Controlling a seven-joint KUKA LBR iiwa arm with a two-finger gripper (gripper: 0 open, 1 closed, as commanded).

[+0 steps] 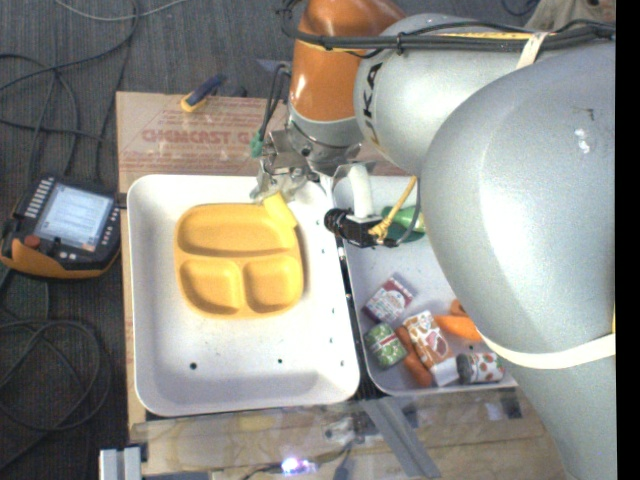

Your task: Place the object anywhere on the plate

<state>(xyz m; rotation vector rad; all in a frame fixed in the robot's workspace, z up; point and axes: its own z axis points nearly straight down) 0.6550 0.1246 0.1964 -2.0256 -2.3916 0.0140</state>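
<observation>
Two white bins sit side by side on the counter. We see the yellow plate [241,258] in the left bin [240,368]. The jaws [283,180] hang just over its back right corner (we cannot tell if they hold anything). The big grey arm [500,168] hides much of the right bin [400,373], where small packets [410,328] lie.

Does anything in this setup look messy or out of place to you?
Mostly tidy. The yellow plate lies flat in the left bin but turned slightly askew to its walls. In the right bin, small packets and an orange carrot-like piece lie jumbled in a loose heap. Nothing looks spilled or broken.
</observation>
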